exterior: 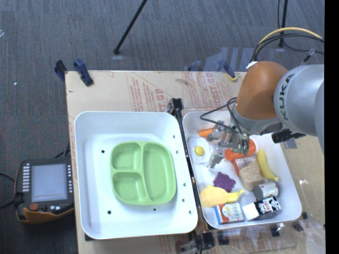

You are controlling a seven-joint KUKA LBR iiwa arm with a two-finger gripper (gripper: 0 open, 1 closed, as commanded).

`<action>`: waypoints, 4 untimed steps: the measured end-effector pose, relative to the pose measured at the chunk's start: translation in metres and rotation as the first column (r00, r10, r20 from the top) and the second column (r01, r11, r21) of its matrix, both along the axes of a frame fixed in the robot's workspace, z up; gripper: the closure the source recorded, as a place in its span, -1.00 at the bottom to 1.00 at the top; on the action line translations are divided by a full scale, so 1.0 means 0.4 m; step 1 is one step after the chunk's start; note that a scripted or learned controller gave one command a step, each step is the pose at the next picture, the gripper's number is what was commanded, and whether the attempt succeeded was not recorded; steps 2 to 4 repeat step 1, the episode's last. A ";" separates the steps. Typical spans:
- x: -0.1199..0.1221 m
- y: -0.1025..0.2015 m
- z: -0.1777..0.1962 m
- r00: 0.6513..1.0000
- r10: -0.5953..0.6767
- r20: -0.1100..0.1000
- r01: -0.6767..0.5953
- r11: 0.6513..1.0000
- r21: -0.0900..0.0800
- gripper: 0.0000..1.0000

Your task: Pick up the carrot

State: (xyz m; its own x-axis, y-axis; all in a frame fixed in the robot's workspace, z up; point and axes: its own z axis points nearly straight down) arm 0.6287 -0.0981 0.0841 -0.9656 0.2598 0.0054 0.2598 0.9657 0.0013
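Observation:
The carrot (206,133) looks to be the tapered orange piece at the back left of the right bin (294,194). Its tip points left, and its thick end runs under the gripper's cables. My gripper (221,145) hangs low over the bin just right of it, above the fried egg (199,151). An orange and red piece (238,153) lies against the gripper's right side. Nothing is visibly held.
The right bin also holds purple grapes (224,181), a yellow toy (217,196), a banana (266,165), a bread slice (250,172), a can (265,189) and two small cartons (231,212). The left bin (85,142) bears a green divided plate (143,172).

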 end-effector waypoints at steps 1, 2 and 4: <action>0.009 0.005 0.036 1.000 0.004 0.011 -0.004 1.000 0.000 1.00; 0.009 0.005 0.036 1.000 0.004 0.011 -0.004 1.000 0.000 1.00; 0.009 0.005 0.036 1.000 0.004 0.011 -0.004 1.000 0.000 1.00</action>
